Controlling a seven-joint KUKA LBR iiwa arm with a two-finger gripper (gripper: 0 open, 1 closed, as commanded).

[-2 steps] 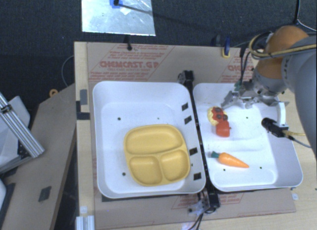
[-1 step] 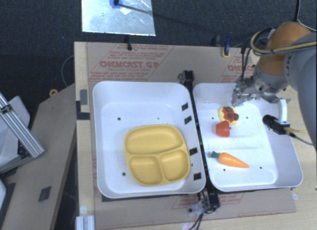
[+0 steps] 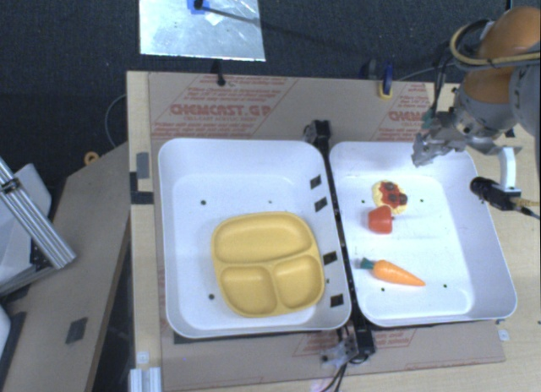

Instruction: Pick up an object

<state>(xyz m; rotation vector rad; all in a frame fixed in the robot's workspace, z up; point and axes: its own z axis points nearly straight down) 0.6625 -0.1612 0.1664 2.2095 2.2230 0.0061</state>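
In the right bin lie three small items. A round yellow piece with a dark red top sits near the middle, a red pepper-like piece touches it just below, and an orange carrot with a green tip lies nearer the front. My gripper hangs over the bin's far right corner, up and right of the yellow piece, apart from all three items. Nothing shows between its fingers.
The left bin holds a yellow tray with three compartments. A black divider strip runs between the bins. The brown board lies behind them, with a shiny square sheet farther back.
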